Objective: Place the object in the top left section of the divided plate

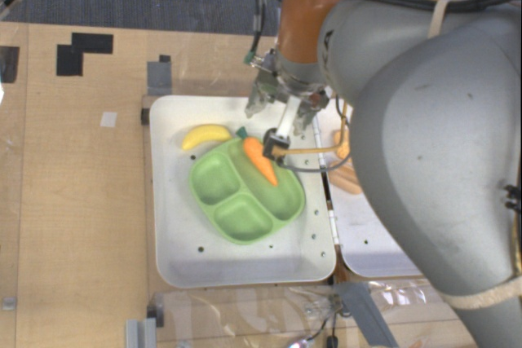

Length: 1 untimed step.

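The claw (276, 126) hangs over the far right part of the left bin (175, 257), its two fingers spread apart with nothing between them; one finger points down-left near the bin's back rim, the other reaches down to end just beside the thick end of the carrot (260, 160). The carrot lies just below and a little left of the claw, on the green divided plate (245, 191), along the plate's upper right edge. Its long axis runs at a slant, from the green leafy stub at the upper left down to the pointed tip at the lower right, so it sits roughly along the ridge beside the long right-hand section rather than inside the section at the plate's upper left. That section (214, 175) lies to the left of the carrot and farther from the claw, and looks bare. A banana (205, 135) rests on the bin floor just beyond the plate's upper left rim, touching or nearly touching it, well left of the claw. My judgement is that the carrot is the thing to be moved, since it is nearest the claw, and that the coming move turns on closing across its thin width, at right angles to that slant, then carrying it leftward over the ridge. The desk (73, 200) around the bins bears only black marks.
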Each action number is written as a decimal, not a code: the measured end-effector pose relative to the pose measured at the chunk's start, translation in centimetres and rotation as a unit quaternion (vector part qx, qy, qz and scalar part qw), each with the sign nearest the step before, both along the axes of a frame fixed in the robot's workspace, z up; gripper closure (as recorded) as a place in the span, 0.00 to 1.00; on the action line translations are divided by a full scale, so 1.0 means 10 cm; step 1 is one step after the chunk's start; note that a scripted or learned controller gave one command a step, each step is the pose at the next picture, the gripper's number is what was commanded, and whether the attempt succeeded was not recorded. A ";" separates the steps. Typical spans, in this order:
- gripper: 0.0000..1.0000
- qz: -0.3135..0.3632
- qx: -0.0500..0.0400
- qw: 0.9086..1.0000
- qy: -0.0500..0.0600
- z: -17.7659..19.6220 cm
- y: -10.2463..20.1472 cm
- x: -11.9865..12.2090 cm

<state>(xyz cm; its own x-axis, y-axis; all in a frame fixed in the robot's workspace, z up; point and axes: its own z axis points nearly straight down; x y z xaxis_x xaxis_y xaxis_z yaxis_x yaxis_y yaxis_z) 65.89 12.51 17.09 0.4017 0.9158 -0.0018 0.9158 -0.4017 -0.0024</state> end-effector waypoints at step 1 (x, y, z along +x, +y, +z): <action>0.00 0.076 0.000 0.997 -0.001 0.58 0.69 0.10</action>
